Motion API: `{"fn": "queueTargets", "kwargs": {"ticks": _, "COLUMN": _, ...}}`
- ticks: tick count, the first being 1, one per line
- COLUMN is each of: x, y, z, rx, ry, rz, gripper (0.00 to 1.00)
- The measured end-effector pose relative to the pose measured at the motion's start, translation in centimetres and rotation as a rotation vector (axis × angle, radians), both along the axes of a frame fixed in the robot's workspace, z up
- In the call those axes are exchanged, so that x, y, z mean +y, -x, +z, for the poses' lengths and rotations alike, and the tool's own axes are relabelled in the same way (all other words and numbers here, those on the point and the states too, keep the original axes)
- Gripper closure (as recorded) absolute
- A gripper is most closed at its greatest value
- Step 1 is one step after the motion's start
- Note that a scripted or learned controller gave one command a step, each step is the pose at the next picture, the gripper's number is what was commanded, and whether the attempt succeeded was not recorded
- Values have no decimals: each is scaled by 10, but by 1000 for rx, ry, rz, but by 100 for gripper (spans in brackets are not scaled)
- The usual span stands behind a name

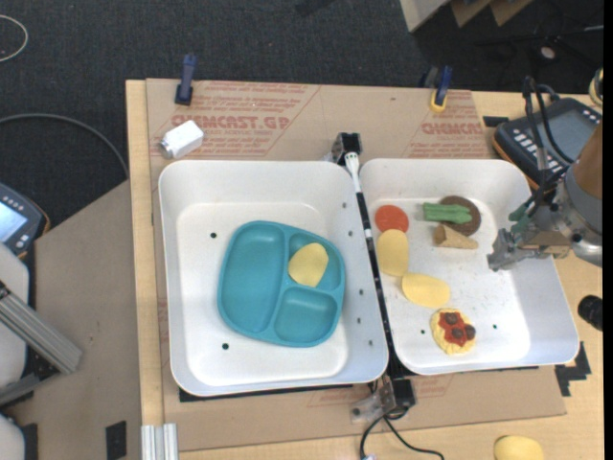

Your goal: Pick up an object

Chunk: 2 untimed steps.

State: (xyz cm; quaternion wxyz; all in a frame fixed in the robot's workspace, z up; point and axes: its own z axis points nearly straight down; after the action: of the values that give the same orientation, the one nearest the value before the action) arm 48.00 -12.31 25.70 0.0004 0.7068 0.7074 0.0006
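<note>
Camera view: the gripper (505, 254) hangs over the right edge of the right bin (536, 338), empty, with nothing between its fingers; whether they stand apart or together cannot be told. The task's things lie in this bin. A pale yellow oblong piece (392, 252) has its long axis running up and down the picture, just below a round red-orange piece (391, 218). A second yellow oval (425, 288) lies aslant, long axis left to right. A green strip (450, 213) rests across a brown round piece (463, 217), pointing left to right, with a tan wedge (456, 241) below. A small pizza-like piece (453, 332) with red topping sits near the front. In the left bin (192, 257) a teal divided plate (278, 286) holds a yellow piece (307, 264). The cardboard (287, 113) under the bins bears reddish print, partly readable as "CAST"
</note>
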Motion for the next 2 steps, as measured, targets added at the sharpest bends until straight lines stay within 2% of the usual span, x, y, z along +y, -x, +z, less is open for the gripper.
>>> {"fn": "queueTargets", "kwargs": {"ticks": 1, "x": 69, "y": 1, "z": -16, "rx": 5, "ry": -3, "rz": 6, "gripper": 100}}
{"fn": "queueTargets", "kwargs": {"ticks": 2, "x": 132, "y": -1, "z": 67, "rx": -9, "ry": -2, "rz": 8, "gripper": 100}}
